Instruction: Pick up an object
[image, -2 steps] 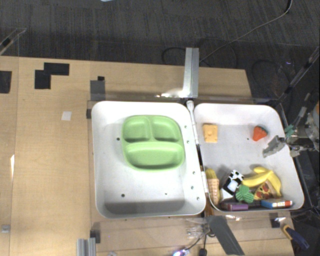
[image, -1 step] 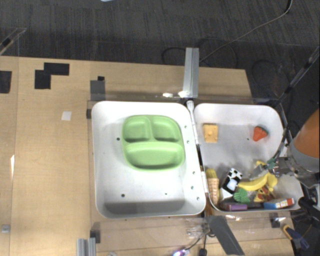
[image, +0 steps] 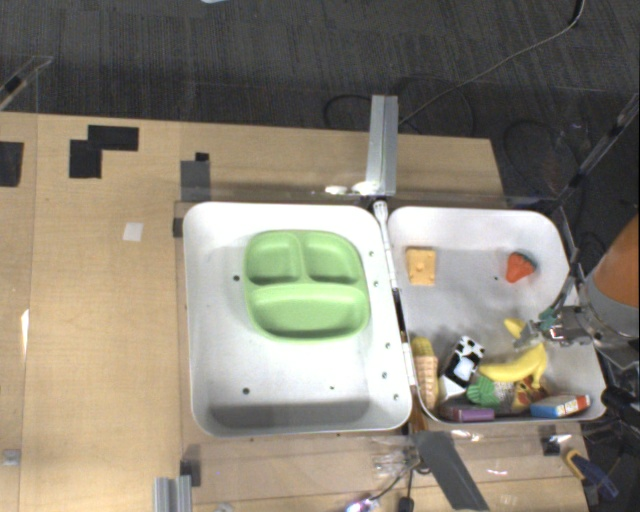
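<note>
The right bin (image: 470, 235) holds loose items. A yellow cheese-like block (image: 421, 266) lies near its back left and a red strawberry (image: 519, 267) near its back right. At the front, a banana (image: 522, 366), a black-and-white toy (image: 462, 360), a corn cob (image: 425, 366), a green piece (image: 480, 392), a purple marker (image: 470, 411) and a small tube (image: 560, 406) are crowded together. My gripper (image: 553, 326) hangs at the bin's right wall, just above the banana and beside a small yellow piece (image: 513, 327). I see nothing held in it.
A green divided plate (image: 305, 283) lies in the left bin (image: 215, 330). A metal post (image: 383, 145) stands behind the divider between the bins. Cables and clamps lie along the bench's front edge (image: 400, 490).
</note>
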